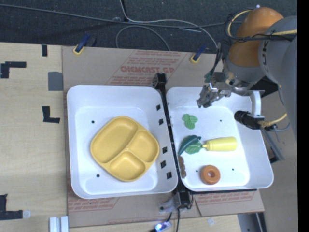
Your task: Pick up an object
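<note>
Yellow corn cob w/ green husk end lies flat mid right bin, long axis roughly across the bin. Biggest pick in there; prob. light hollow plastic, stiff, smooth and rounded, so likely to roll or squirt out if pinched off-centre. Best hold, I'd judge: across the yellow barrel at mid-length, jaws square to its axis, clear of the floppy-looking husk.

Orange donut-like ring sits near the bin's front, below the corn, apart from it. Low, round; grip across the outer rim prob. ok. Small green leafy piece lies above the corn's husk end, near the left wall; thin, flat, hardest to get under.

Gripper hangs over the bin's back edge, well apart from all three, nothing btw. its tips; cannot tell if jaws are apart or together.

Left bin holds a yellow divided plate. Bins sit on cardboard on a pale wood surface; dark floor w/ cables behind.
</note>
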